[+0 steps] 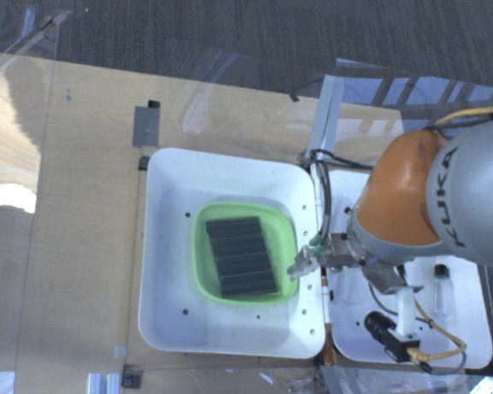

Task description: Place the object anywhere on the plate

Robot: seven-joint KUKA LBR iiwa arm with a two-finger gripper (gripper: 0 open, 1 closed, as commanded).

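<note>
A green square plate (202, 275) sits in the middle of the left white bin (159, 313). A dark grey ridged rectangular block (241, 257) lies flat on the plate, turned slightly askew. My gripper (300, 265) hangs at the plate's right rim, just right of the block and apart from it. Nothing shows between the gripper and the block. The grey and orange wrist (400, 201) above it covers much of the wall between the two bins.
The right white bin (474, 345) holds a small clear bottle-like thing (438, 288) near its right side. The arm hides the rest of that bin. A metal post (325, 121) stands behind the bins, and bare wooden bench (64, 219) lies to the left.
</note>
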